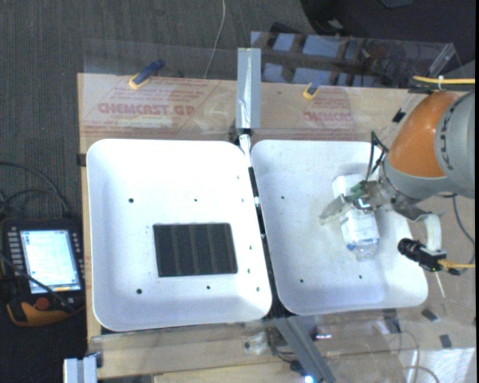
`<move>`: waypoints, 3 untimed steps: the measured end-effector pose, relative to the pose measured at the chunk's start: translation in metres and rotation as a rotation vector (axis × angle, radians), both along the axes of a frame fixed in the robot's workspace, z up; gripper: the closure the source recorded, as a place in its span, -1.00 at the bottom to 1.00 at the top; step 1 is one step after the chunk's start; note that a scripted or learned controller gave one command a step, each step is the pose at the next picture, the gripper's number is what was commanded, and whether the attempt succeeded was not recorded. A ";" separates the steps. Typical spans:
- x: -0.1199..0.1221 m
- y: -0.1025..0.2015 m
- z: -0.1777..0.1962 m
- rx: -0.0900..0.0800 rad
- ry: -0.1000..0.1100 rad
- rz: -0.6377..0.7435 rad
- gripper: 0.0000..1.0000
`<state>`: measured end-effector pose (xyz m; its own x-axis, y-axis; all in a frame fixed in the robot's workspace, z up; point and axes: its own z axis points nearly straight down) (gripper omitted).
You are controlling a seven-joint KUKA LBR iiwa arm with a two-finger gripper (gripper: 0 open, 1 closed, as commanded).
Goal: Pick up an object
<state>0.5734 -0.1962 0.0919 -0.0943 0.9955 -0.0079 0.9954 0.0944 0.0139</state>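
step: reaching to grasp | pincer centre-right of frame, grip state cannot tell | clear bottle in right bin, just below | next: descend, clamp, lift

My arm is a thick, rounded grey column with a wide, glossy orange band wrapped above the wrist. Thin dark cables run beside the band, and a yellow line crosses above it. At the wrist end I carry pale, partly see-through fittings with a green spot, and a small black cylinder sticks out nearby.
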 end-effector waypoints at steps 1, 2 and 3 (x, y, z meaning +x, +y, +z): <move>-0.037 -0.002 0.001 -0.004 -0.004 0.182 -1.00; 0.029 -0.012 0.002 0.023 0.004 -0.196 -1.00; -0.020 0.004 0.000 0.001 -0.002 -0.074 -1.00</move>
<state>0.5538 -0.1918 0.0922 -0.0207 0.9998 -0.0073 0.9997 0.0208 0.0161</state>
